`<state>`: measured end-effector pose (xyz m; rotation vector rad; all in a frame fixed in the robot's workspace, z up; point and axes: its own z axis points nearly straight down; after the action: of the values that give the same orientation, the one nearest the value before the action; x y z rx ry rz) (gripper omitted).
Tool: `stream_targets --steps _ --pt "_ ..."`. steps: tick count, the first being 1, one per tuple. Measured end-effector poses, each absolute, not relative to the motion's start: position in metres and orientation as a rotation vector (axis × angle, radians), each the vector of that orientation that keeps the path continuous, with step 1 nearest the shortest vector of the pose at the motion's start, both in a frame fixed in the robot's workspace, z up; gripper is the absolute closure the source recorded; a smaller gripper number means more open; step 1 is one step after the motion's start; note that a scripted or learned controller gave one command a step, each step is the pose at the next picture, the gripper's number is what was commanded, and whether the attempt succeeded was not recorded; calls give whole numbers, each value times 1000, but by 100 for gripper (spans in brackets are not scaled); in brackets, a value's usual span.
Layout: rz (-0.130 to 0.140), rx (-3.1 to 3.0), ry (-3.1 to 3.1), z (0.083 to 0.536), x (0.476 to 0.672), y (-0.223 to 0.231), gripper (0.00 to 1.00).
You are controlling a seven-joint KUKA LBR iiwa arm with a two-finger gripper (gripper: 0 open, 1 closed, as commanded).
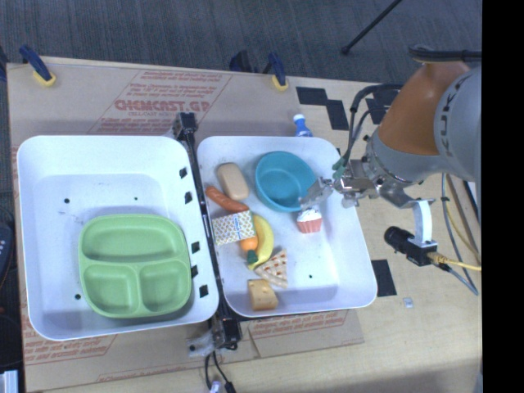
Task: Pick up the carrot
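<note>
The carrot (pixel 227 199), a tapered orange-red piece, lies in the right bin (pixel 348 256) near its left wall, between a tan bread roll (pixel 233 180) and a patterned cracker block (pixel 232 226). My gripper (pixel 323 182) hovers over the right side of the same bin, at the right rim of the blue bowl (pixel 282 180) and just above the cupcake (pixel 309 220). It stands open with nothing between its fingers, about a bowl's width to the right of the carrot.
Also in the right bin are a banana (pixel 264 240), a small orange piece (pixel 248 243), a pizza slice (pixel 276 267) and a tan block (pixel 263 295). The left bin (pixel 49 170) holds a green divided plate (pixel 135 264). A small bottle (pixel 301 125) lies behind the right bin.
</note>
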<state>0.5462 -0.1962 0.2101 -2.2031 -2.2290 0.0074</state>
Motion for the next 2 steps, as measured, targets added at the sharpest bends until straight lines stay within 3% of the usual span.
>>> stream_targets --steps 1,2 --pt "5 -2016 -2396 174 559 -107 0" --pt "4 -2019 -2395 90 529 -99 0"
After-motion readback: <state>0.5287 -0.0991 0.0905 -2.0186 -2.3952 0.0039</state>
